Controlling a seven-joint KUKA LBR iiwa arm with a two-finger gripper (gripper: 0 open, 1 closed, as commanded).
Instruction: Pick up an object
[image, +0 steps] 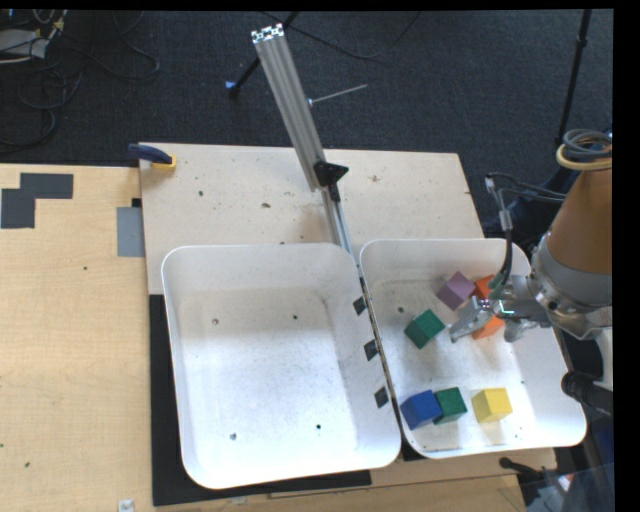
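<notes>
The right bin (560, 425) holds several small blocks. A purple block (456, 290) lies toward the back, with a green block (424, 327) in front of it. A blue block (420, 408), a smaller green block (451, 402) and a yellow block (491, 404) sit in a row near the front wall. An orange block (488, 322) lies right of the purple one, partly covered by my gripper (482, 322). The gripper hangs low over the orange block, reaching in from the right.
The left bin (190, 270) stands beside the right one, joined by a divider with black clips (368, 348). A slanted metal bar (300, 120) rises behind the bins. The grey and orange arm (585, 250) covers the right bin's far right side.
</notes>
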